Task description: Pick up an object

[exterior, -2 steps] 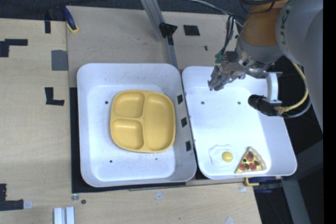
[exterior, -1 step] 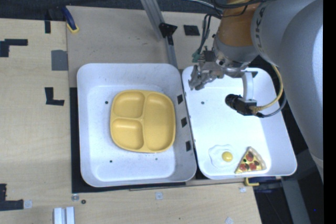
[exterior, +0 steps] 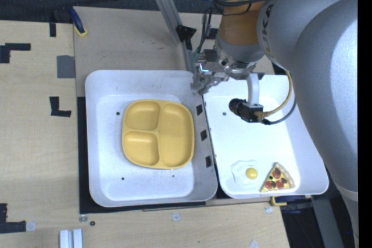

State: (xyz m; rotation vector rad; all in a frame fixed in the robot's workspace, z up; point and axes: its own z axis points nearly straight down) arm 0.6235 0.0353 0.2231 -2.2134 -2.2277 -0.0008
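Pale wooden boards make up the counter (exterior: 35, 142), and on it sit two shallow white bins side by side, with dark carpet showing beyond the far edge.

Lying in the left white bin (exterior: 104, 87), roughly at its middle, is a yellow plastic plate with three compartments (exterior: 157, 133), flat and face up. In the right white bin (exterior: 305, 160), at the near end, a small toy fried egg with a yellow yolk (exterior: 246, 172) lies just beside a toy pizza slice with red toppings (exterior: 277, 178); the two are near each other but seem slightly apart.

Up at the far end of the bins, above the wall they share, hangs the end effector (exterior: 201, 79) of the grey arm, below the orange band (exterior: 247, 6). Its metal parts are small and cluttered from this angle, so I cannot tell how it is set, and nothing is seen gripped in it. The yellow plate lies nearer the camera and to the left of it, apart from it. The egg and pizza slice lie well apart from it, at the opposite end of the right bin. A black cylindrical part with a cable (exterior: 247, 110) hangs from the wrist over the right bin.
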